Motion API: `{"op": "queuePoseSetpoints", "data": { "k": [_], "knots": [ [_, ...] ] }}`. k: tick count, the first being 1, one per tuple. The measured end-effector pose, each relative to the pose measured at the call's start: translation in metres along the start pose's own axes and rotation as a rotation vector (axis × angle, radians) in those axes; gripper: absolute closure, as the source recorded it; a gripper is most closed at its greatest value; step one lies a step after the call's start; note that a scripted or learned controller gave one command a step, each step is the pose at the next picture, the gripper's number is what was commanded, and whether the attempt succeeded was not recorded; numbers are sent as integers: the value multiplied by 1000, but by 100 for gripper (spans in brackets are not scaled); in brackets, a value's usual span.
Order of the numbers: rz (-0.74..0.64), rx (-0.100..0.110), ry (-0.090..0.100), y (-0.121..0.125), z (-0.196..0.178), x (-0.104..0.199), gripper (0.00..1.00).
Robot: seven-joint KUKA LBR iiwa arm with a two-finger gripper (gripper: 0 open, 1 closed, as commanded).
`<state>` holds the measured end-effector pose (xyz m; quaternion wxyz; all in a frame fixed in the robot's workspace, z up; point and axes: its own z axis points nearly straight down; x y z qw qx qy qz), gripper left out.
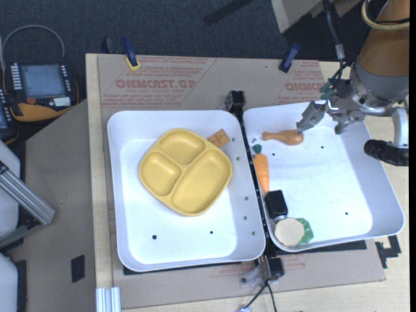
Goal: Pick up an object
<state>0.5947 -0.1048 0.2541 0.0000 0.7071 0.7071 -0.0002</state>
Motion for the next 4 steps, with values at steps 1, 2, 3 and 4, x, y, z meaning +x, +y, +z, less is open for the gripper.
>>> {"op": "queuePoseSetpoints", "data": {
  "k": [1,2,3,4],
  "knots": [
    [0,6,2,-4,45,6,0],
    [1,8,2,-4,109,5,0],
    [0,5,1,1,156,0,0],
    [1,-2,-1,3,142,-1,100]
  ]
}}
